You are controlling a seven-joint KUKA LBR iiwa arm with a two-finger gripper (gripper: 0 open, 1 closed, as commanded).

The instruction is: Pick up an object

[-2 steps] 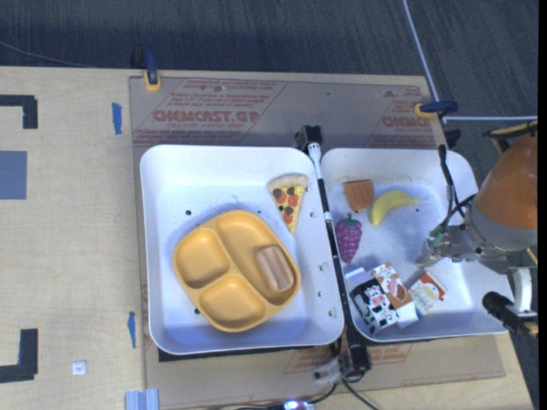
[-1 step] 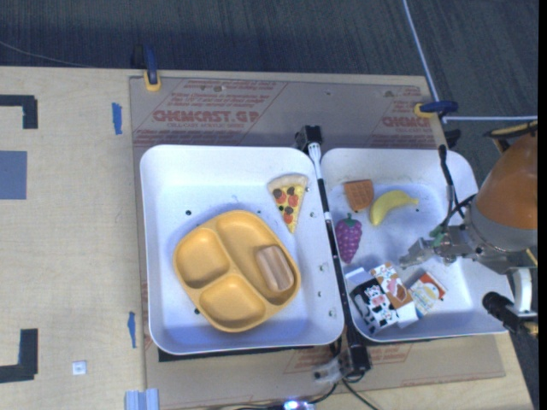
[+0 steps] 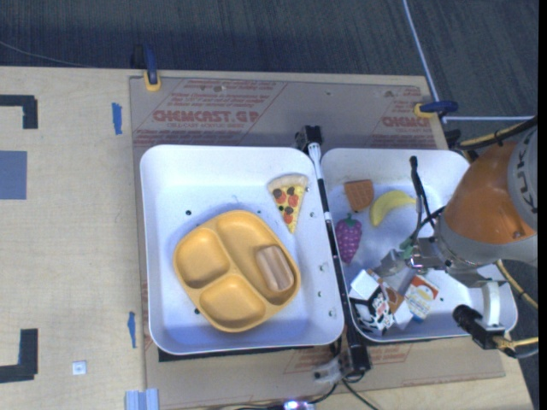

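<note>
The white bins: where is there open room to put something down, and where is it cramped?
Free: the left bin's floor above the yellow plate, left of the pizza slice. Crowded: the right bin's lower half, where the gripper sits among packets beside the grapes.

A light wooden bench [image 3: 68, 263] carries a large brown board printed with red lettering [image 3: 282, 105], held at its far edge by a yellow-and-blue clamp [image 3: 150, 71] on the left and another [image 3: 434, 107] on the right. Two shallow white plastic bins sit side by side on the board: the left bin [image 3: 171, 186] and the right bin [image 3: 376, 162], touching along their shared edge. Black tape marks [image 3: 21, 109] and a blue square patch [image 3: 12, 174] lie on the bench's left part, with short blue tape strips [image 3: 116, 118] near the board's left edge.
</note>
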